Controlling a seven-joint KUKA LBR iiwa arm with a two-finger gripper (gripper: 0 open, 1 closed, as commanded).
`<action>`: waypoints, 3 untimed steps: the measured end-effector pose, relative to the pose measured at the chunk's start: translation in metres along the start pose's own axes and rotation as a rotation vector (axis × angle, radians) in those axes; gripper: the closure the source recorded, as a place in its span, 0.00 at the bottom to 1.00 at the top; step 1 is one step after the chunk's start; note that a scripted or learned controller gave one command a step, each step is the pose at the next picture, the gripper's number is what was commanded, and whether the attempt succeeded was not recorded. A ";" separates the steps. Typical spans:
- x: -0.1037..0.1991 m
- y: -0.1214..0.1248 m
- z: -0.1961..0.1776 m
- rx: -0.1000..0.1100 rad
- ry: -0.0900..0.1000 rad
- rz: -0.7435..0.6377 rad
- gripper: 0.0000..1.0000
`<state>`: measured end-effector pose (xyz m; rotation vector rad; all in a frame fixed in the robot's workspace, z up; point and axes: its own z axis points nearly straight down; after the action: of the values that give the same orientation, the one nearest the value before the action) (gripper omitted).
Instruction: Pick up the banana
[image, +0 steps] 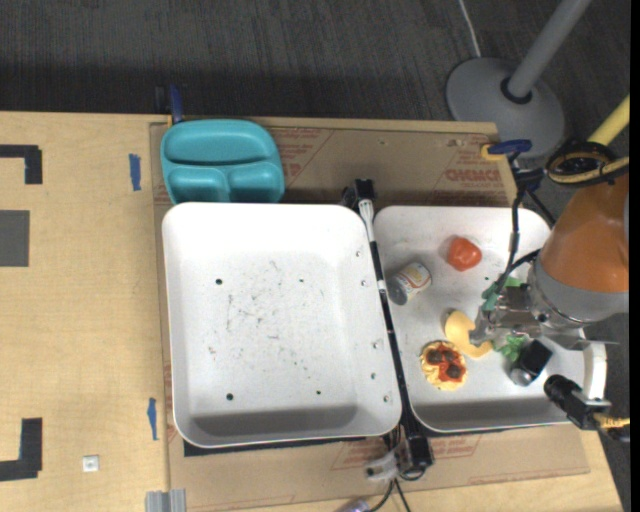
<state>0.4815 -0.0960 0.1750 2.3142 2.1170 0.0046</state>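
From above, the arm (590, 260) came in from the right and hung low over the right bin (430, 225). Its gripper (492, 332) sat down at the banana (462, 328), a pale yellow piece lying near the middle of that bin, its right end tucked under the gripper's dark hardware. I could not tell how wide the gripper stood or whether it had any hold on the fruit.

Trouble seemed close at hand. A slice of pizza (444, 364) lay just beside the banana on the near side, and a small tin can (407, 280) sat near it on the far side; a sloppy closing could have nudged or caught one of those instead. The banana's curved, smooth skin could also have let it roll or slip out as the arm lifted. A red tomato-like thing (462, 252) lay further back, well apart.

The left bin (190, 330) had scuffs on its floor, and a teal tray (222, 160) stood behind it. The wrist hid much of the right bin's far side and part of the banana.
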 end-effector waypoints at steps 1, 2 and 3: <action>0.000 0.001 -0.010 -0.002 -0.001 0.000 1.00; 0.000 0.001 -0.010 -0.002 -0.001 0.000 0.00; -0.006 -0.002 0.079 0.008 0.004 -0.231 0.00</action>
<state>0.4789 -0.1016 0.0962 2.0599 2.3756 -0.0002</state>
